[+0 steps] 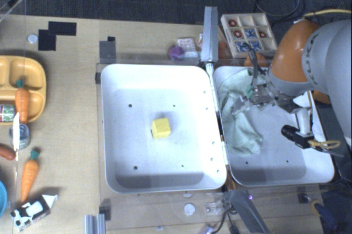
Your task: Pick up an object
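Jaws [246,100] sit low in the right-hand shallow white bin [286,172], at the bin's 10 o'clock region, right on the crumpled pale green-white cloth [242,128]. Whether they are spread or closed cannot be told: the metal parts blur into the fabric folds. Cloth appears bunched up toward the jaws, which may mean contact, but no fabric is clearly seen pinched between them, so no hold is claimed.

Behind the jaws, at 3 o'clock, the grey arm with its orange band [291,57] leans in over the bin's far right corner.

Cloth lies along the right bin's left wall, from 11 o'clock down to about 8 o'clock, resting on the bin floor.

Left-hand shallow white bin [126,172] holds one small yellow cube [161,128] near its centre, well apart from the jaws.

Progress, as judged: approach to the cloth looks done; a confirmed grasp and the lift remain. Nothing is raised off a bin floor yet.
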Motion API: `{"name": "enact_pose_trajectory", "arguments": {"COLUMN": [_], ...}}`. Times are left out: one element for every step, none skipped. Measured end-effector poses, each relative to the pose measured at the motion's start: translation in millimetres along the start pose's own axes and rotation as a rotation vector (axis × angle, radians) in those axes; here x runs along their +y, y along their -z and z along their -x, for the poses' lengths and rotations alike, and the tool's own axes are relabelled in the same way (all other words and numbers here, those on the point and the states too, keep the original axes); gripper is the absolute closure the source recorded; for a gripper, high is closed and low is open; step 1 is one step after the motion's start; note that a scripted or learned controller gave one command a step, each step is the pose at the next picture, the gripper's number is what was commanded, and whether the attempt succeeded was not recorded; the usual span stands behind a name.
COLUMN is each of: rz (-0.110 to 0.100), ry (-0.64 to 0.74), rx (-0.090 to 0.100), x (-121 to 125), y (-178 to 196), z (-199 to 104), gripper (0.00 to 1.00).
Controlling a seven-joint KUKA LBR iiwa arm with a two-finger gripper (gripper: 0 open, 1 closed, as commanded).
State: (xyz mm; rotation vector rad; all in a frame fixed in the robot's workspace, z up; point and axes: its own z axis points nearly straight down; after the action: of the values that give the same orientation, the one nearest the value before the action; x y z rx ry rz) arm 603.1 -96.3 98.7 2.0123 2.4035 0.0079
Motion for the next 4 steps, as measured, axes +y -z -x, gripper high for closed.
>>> {"name": "enact_pose_trajectory", "arguments": {"rz": [0.009,-0.001,0.008,0.017], "ry": [0.197,0.146,0.171,0.178], "rx": [-0.003,0.000,-0.003,-0.004], "x": [39,-17,32,35], "y": [-6,10,-6,7], "z": [14,9,-1,-3], "gripper": [0.00,0.00,0.00,1.00]}}
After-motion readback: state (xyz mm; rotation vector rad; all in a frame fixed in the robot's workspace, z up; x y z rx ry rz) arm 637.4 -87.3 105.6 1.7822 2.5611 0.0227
